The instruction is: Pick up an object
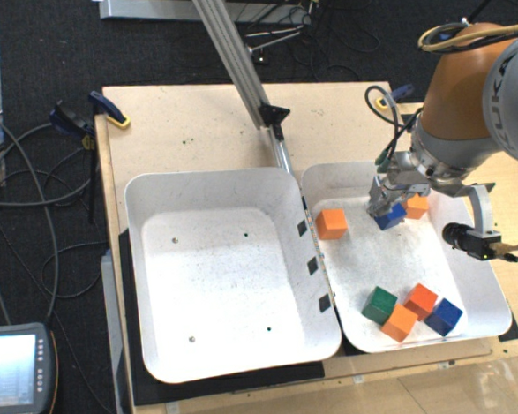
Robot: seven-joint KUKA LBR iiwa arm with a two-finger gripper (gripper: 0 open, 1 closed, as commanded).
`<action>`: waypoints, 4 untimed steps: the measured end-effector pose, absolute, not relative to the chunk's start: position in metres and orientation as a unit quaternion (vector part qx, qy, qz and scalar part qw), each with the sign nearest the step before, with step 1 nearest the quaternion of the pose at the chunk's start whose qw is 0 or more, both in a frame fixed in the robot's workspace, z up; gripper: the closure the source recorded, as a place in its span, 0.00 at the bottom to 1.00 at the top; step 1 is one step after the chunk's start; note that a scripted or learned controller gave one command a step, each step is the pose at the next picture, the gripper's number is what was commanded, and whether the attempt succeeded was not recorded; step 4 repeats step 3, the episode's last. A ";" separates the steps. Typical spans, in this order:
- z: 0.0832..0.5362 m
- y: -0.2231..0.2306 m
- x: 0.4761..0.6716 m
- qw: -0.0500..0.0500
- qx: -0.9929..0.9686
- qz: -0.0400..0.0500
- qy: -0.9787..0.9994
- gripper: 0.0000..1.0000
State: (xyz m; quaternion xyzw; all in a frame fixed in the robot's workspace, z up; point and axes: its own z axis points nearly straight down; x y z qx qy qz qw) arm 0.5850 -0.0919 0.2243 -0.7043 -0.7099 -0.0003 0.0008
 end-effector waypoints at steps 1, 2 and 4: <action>0.231 -0.030 0.595 0.000 -0.704 -0.001 -0.710 1.00; 0.221 0.020 0.608 0.000 -0.704 -0.001 -0.710 1.00; 0.230 0.079 0.629 0.000 -0.704 -0.002 -0.710 1.00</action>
